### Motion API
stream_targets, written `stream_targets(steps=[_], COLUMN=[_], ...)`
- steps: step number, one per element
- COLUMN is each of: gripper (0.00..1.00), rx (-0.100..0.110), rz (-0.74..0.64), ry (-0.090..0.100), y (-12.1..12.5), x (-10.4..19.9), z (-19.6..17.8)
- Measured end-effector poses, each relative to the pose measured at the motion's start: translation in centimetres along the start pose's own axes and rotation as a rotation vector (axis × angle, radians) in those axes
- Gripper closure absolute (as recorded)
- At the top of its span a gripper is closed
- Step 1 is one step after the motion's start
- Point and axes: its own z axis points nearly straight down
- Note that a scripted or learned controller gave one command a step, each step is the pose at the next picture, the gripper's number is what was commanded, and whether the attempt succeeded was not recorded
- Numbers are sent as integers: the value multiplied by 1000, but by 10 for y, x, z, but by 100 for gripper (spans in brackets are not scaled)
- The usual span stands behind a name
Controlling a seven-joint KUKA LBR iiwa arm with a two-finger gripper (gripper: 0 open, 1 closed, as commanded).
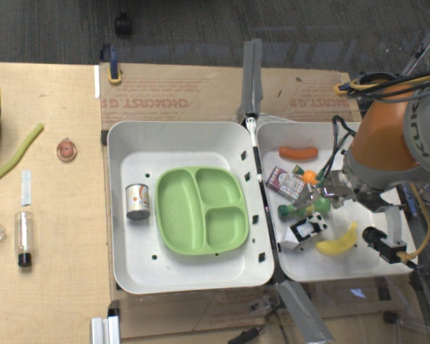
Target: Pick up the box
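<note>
Clerk: On the bench, largest first. Left bin (122, 213): shallow white moulded plastic, rounded corners. Right bin (358, 267): the same make, butted against it.

Checker: Contents of the left bin?

Clerk: One green divided plate (201, 210), smooth plastic, three compartments, lying flat near the middle. Beside its left edge, one small metal can (137, 201), cylindrical, on its side.

Checker: And the arm?

Clerk: Arm (387, 145), grey casing with an orange band, reaching in from the right over the right bin. Gripper (330, 188) sits low above the clutter; I cannot tell how its claw stands.

Checker: Where is the box?

Clerk: Box (285, 183): small, flat, printed card in pink and white, tilted, in the upper left part of the right bin, just left of the gripper and apart from it.

Checker: What crowds it?

Clerk: Orange sausage-shaped toy (299, 152) above it. Small orange ball (309, 177) touching its right side. Green toy (301, 208) just below. Black-and-white toy (308, 228) lower still. Yellow banana (338, 242), curved and glossy, near the bin's lower edge.

Checker: Outside the bins?

Clerk: Brown cardboard sheet (186, 92) under both bins. On the wooden tabletop (43, 213) at left: long green bean (18, 156), round pink disc (67, 149), clear vial (24, 239).
</note>
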Motion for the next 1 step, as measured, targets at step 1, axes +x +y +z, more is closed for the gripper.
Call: stream_targets(steps=[1], gripper=[0], rx=[-12], rz=[-89], ry=[-2], y=[59], x=[-7], z=[27])
